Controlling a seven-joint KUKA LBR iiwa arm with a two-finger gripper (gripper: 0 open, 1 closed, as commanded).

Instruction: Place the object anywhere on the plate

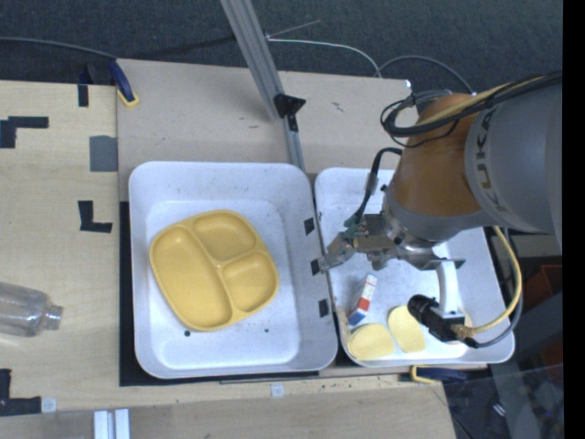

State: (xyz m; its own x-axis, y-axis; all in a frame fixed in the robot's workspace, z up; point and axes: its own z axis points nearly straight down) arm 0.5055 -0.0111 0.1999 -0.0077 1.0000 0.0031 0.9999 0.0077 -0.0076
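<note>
The pincer (361,245) is hovering in the right bin (340,190), fingers spread apart and gripping nothing. Just below it the small white tube (364,298) is lying; the yellow divided plate (214,269) is waiting far left. Next, I reckon: dropping onto that tube.

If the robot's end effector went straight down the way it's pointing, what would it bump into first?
Probably the small white tube lying in the right bin. The end effector hangs above that bin, pointing down, with the tube just below it in the picture. Height is hard to judge here, so it might touch the bin floor beside the tube instead.
</note>
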